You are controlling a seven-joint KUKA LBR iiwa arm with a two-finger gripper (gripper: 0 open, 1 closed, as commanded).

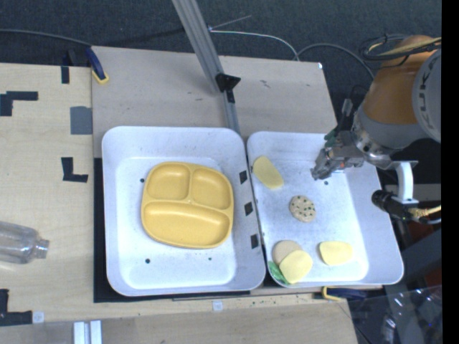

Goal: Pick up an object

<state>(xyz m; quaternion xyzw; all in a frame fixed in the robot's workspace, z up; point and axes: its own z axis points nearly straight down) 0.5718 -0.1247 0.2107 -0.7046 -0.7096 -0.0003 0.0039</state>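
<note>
Hovering tool point(324, 169), grip state unreadable, over right white bin point(373, 221) | risk: missing the flat round speckled cookie point(303, 208) nearby | cause: low profile, offset

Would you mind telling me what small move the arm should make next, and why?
Probably shift the pincer towards the camera and slightly left, then lower it over the speckled cookie. The pincer hangs above bare floor of the right bin, and the cookie is the nearest item, lying apart from the others.
</note>
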